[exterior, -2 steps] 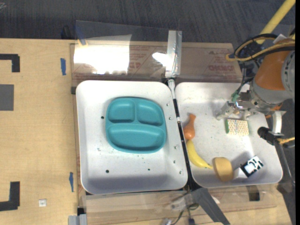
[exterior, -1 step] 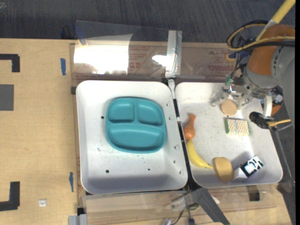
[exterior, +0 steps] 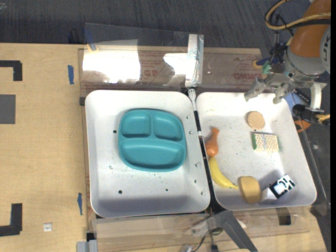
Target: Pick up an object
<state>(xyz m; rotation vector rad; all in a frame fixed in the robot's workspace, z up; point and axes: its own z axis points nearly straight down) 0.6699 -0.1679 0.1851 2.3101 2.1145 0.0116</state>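
Descent should be centred squarely over the round cookie (exterior: 256,120) in the right bin (exterior: 304,164), since the hand (exterior: 268,91), spread apart, is hung just beyond it.

The wooden bench (exterior: 37,140) bears two white bins, left bin (exterior: 100,156) touching right bin (exterior: 299,161).

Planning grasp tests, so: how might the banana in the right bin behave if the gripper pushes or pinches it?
The banana looks smooth and curved, so it would probably pivot or slide when pushed. It lies against the bin's left wall, so fingers may struggle to straddle it. Its glossy skin suggests rigid plastic, likely light.
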